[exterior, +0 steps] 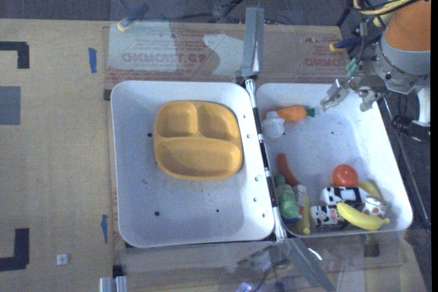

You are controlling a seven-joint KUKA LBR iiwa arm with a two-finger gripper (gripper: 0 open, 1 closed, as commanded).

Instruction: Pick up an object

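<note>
Nothing is picked yet: the 2-finger metal pincer [349, 95] hangs apart and bare over the right white plastic bin's [342, 137] far edge, near the orange toy carrot [293, 113].

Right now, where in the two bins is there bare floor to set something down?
Left bin: bare floor all around the yellow divided plate, widest below it. Right bin: open middle between the carrot up top and the tomato. Crowded along its lower edge: banana, cow toy, green bottle.
</note>
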